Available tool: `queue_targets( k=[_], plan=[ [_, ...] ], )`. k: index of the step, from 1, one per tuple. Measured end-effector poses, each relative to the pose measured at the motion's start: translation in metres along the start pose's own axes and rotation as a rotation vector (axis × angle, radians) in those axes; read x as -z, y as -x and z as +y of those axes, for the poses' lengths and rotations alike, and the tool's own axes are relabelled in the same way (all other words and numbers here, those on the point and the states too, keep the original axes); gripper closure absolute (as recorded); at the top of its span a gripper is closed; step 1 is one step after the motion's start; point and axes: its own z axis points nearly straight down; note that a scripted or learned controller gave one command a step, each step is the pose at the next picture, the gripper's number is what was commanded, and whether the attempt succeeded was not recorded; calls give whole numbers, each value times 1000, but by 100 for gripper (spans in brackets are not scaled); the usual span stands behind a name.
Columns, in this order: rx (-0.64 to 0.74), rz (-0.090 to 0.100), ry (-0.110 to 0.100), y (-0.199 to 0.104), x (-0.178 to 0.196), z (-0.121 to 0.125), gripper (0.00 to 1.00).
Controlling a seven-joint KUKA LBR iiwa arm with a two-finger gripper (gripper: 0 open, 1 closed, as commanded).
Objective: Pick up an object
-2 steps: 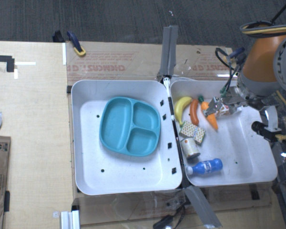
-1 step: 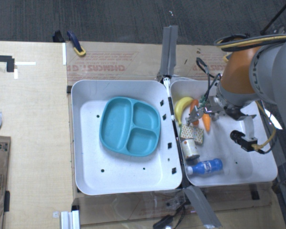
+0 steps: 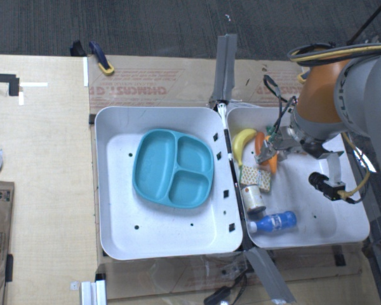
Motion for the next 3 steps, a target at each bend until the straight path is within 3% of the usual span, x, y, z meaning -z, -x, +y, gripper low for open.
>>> queue_targets(
  k=[1,2,3],
  plan=[
    [-56,-1,3,-11,93,48,100],
    [-125,-1,0,-31,143,8,100],
    [-421,0,-2,-56,91,1,100]
  ],
)
